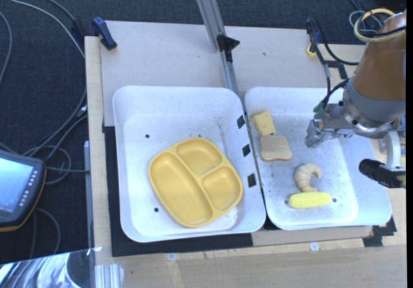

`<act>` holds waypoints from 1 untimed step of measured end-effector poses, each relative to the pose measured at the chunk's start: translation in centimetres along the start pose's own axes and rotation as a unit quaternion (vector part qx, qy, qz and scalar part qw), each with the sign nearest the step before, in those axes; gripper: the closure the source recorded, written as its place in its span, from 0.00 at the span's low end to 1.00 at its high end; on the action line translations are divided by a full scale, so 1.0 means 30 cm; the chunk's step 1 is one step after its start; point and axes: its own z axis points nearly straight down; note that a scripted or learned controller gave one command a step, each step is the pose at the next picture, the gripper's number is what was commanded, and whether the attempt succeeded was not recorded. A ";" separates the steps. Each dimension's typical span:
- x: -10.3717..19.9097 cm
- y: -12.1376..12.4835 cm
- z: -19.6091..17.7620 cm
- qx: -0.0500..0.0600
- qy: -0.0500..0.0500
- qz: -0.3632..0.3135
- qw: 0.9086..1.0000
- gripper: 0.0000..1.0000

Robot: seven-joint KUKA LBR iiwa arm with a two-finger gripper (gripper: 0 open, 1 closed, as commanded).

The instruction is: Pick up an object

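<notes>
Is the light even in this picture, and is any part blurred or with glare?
Camera view: light is soft and even, with faint shadows under the croissant and corn; the arm at the right looks slightly blurred; mild glare on the left bin.

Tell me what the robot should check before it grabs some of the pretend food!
1. Food lies in the right bin: ok. Cheese wedge, toast, croissant, corn cob.
2. Pieces apart enough to pick just one: ok for the croissant and corn; cheese and toast look close.
3. Gripper over the right bin: ok.
4. Gripper directly above a piece: not ok, it sits right of the toast.
5. Yellow divided plate out of the way: ok, left bin.
</notes>
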 end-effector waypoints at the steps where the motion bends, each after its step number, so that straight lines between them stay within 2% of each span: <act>1: 0.000 0.006 -0.125 0.000 0.000 0.000 1.000 1.00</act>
